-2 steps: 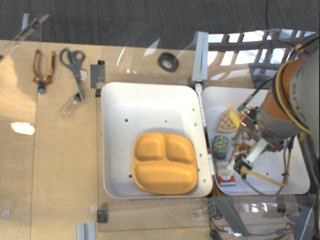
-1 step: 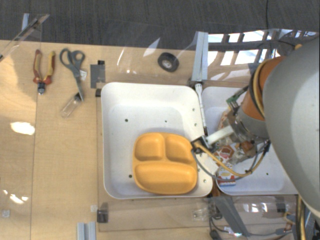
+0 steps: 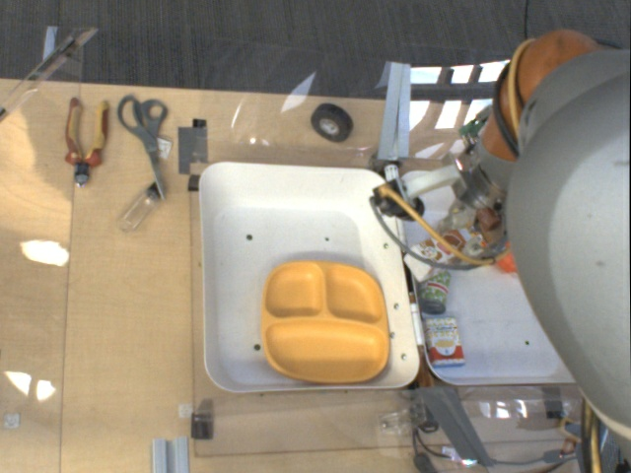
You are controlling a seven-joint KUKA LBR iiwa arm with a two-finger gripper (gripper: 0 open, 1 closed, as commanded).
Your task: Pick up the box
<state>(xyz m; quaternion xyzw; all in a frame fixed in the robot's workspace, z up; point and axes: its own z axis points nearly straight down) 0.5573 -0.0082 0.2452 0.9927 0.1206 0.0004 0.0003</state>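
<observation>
Left bin [image 3: 232, 215] held yellow divided tray [image 3: 325, 320]; right bin [image 3: 493, 348] held small red-white box [image 3: 445, 341], upright can [image 3: 435, 289] adjacent. Gripper state: cannot tell.

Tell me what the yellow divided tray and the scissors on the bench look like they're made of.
The yellow tray looks like moulded plastic, matte to satin: uniform colour, rounded compartment edges, soft highlights. The scissors seem to have metal blades, grey and slightly reflective, with darker grey handle loops, probably plastic, though that is hard to confirm from here.

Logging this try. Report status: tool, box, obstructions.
Tool low over right bin, fingers hidden. Box lies free at bin's left wall. Small can close beside it.
</observation>
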